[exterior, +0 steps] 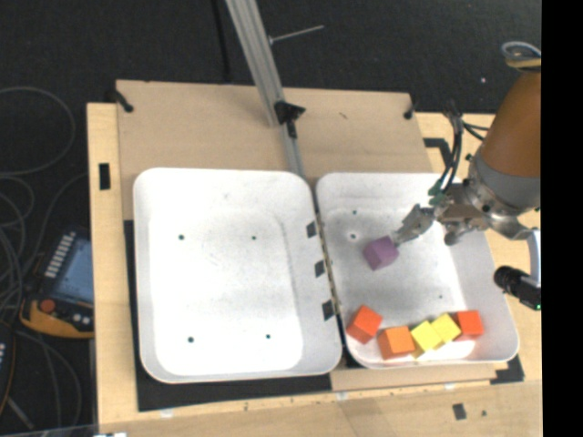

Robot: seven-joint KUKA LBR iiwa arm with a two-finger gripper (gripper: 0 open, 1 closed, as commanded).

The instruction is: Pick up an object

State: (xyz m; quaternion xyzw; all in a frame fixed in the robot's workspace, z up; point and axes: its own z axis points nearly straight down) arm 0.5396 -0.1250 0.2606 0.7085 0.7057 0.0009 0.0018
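Nearest, orange and yellow blocks [414, 333] line the right bin's [364, 189] front wall. My hand [428, 226], spread open, hovers beside the purple cube [381, 253]; one finger could nudge it aside.

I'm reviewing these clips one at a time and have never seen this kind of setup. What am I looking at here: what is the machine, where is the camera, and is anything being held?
The camera is fixed above a bench and looks down at a slant. The grey and orange shape at the right is a robot arm reaching in; its gripper hangs over the right-hand white bin. A second white bin lies beside it on the left.

In the right bin, a purple block sits near the middle, just beside the gripper's tip. Along the near edge lie three orange blocks and two yellow blocks. The job is to pick up an object. Nothing is visibly held between the fingers; whether they are open or shut is unclear.
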